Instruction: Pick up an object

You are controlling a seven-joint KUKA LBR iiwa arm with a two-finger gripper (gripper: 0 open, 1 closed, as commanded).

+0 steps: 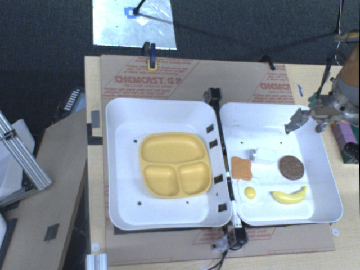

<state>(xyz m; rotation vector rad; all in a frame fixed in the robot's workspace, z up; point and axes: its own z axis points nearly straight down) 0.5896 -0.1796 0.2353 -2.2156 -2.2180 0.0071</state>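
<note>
Hovering w/ fingers spread, empty, gripper (307,120) above round brown disc (291,167), curved banana (289,195).

1. Right bin (264,114): far half is bare floor, open from above.
2. Right bin, near half: brown disc (291,167), banana (289,196), orange slab (242,168) and small yellow piece (250,193) lie apart from one another, with gaps between them.
3. Gripper (306,120) hangs over the right bin's far right corner, crowding that corner.
4. Left bin (121,151): yellow divided tray (171,165) fills the middle; a bare margin runs all round it.
5. Divider between the bins carries black clips (214,144).
</note>
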